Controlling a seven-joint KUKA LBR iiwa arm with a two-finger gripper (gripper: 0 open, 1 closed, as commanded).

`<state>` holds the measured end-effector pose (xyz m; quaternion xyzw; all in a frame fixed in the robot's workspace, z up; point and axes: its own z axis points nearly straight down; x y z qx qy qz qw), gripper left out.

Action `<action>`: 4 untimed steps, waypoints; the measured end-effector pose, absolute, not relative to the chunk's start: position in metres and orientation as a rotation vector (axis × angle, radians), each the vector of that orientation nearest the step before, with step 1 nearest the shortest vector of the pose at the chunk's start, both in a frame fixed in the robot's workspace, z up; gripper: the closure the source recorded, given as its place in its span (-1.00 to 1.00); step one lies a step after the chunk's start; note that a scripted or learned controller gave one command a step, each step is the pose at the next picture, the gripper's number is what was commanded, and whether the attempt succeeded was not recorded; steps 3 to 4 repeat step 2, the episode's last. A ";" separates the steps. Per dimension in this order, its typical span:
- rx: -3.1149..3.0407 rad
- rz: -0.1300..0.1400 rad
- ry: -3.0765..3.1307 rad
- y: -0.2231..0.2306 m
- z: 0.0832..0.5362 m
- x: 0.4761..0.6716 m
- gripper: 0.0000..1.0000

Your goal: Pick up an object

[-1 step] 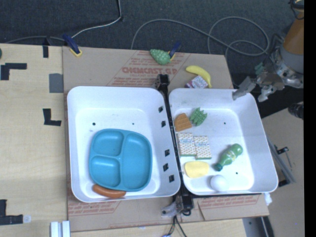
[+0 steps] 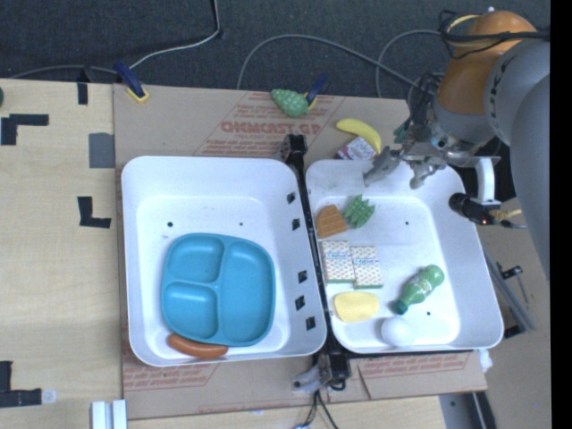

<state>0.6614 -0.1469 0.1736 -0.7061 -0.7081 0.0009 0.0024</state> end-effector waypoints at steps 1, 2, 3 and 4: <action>-2.221 0.000 -2.225 -0.135 0.086 0.657 -1.00; -2.221 0.000 -2.227 -0.135 0.096 0.657 1.00; -2.221 0.000 -2.227 -0.135 0.096 0.657 1.00; -2.221 0.000 -2.227 -0.135 0.096 0.657 1.00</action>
